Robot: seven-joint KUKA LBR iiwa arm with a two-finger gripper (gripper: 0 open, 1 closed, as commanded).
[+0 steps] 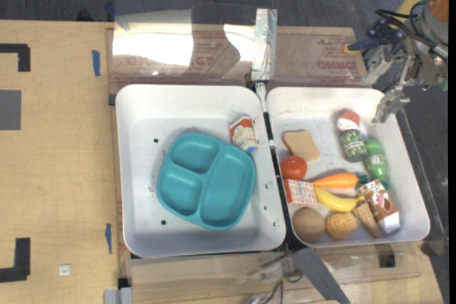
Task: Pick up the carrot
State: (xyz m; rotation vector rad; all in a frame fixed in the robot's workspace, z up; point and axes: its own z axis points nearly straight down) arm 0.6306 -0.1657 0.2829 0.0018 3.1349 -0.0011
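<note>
From the camera view above the bench [57, 153], two shallow white bins are sitting side by side. The left bin [135, 153] is holding a teal divided plate [206, 181], with a small red and white carton [243, 133] lying just beside the plate's upper right corner.

The right bin [417, 210] is holding a crowd of toy foods. The carrot [336, 181] is lying on its side near the middle of this bin, touching the banana [336, 199] just below it, with a tomato [293, 167] to its left and a slice of bread [302, 145] above that. A green bottle [352, 142] is lying above and to the right of the carrot.

The gripper [390, 105] is hanging over the right bin's upper right corner, well apart from the carrot. Its fingers [385, 110] are holding nothing, though how far open they are standing cannot be told from here.
</note>
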